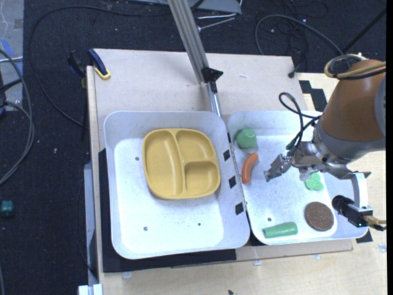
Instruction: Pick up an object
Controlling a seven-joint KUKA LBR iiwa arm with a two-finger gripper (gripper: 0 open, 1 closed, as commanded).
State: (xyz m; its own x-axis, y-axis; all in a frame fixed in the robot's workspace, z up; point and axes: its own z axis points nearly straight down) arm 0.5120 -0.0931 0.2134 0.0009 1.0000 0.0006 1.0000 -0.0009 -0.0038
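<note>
Across the pale wooden worktop [153, 85] two shallow white plastic bins are sitting side by side. Filling much of the left bin [123, 226] is a mustard-yellow divided plastic plate [181, 163], lying flat and untouched. The grey arm with its orange band [353, 112] is reaching in from the right and hanging over the right bin [270, 125].

Its jaws [277, 168] are pointing leftward and hovering low over bare bin floor near the middle of that bin; whether they are parted or closed I cannot tell, and nothing is showing between them.

All the loose things are lying on the bin floor. A round brown cork-like disc [319, 216] is resting near the right front corner. A green cylindrical block [280, 230] is lying along the near edge. A green ball-shaped toy [246, 138] is sitting at the far left, and just nearer than it an orange sausage-shaped piece [247, 168] is lying, a little left of the jaws. A small bright green ridged piece [314, 181] is peeking out just beneath the wrist.

Judging from this, the pick is not yet made: choosing, descending, closing and lifting are all remaining.
</note>
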